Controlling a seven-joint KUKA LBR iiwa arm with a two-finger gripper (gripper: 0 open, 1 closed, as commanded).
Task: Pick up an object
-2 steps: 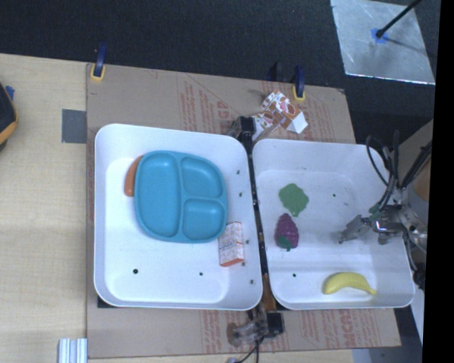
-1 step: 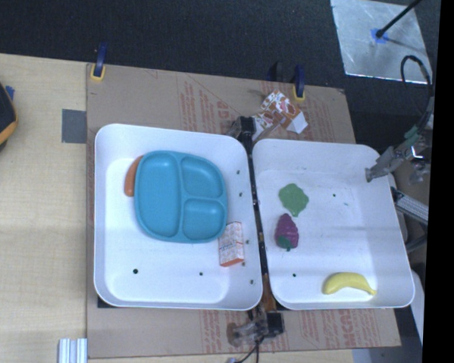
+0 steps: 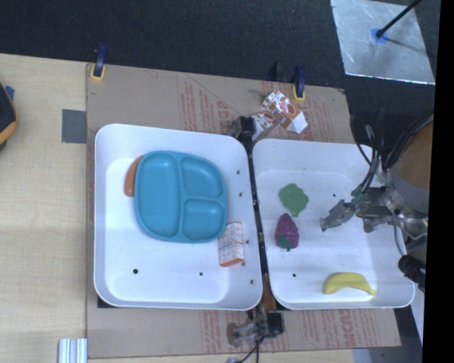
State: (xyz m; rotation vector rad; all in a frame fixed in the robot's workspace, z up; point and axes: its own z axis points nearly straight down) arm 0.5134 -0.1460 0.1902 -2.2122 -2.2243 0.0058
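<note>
Pincer (image 3: 336,217) near right bin rim (image 3: 372,304)

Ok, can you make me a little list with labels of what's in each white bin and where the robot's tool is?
left bin: blue divided plate, an orange thing peeking out from under its left edge, a small packet by the right wall
right bin: green piece, purple piece, yellow banana
tool: over the right bin, right of the green and purple pieces, nothing seen between its fingers
arm: comes in from the right
</note>
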